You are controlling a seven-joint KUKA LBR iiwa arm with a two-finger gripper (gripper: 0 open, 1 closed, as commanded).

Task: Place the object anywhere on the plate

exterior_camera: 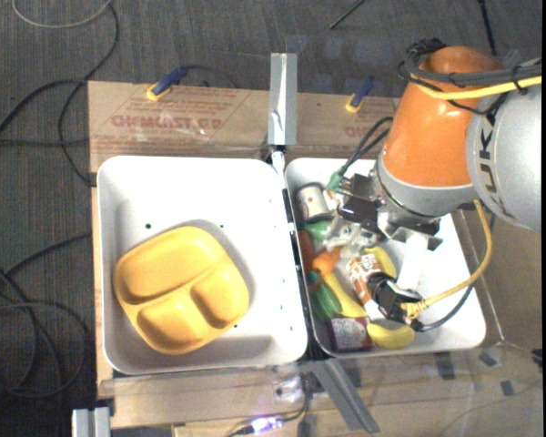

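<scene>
Gripper point(375, 244): low in the right white bin point(464, 330), among piled toy foods point(346, 289); grasp state cannot be told.
Yellow divided plastic plate point(182, 287): left of gripper, in left white bin point(164, 176).

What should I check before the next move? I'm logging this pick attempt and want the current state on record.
1. Yellow plate sits flat in the left bin: ok.
2. Plate compartments free to receive an object: ok.
3. Objects available in the right bin, such as the banana and the green item: ok.
4. End effector positioned over the right bin's pile: ok.
5. Object held between its fingers: cannot tell.
6. Yellow cable hangs low over the right bin: not ok.
</scene>
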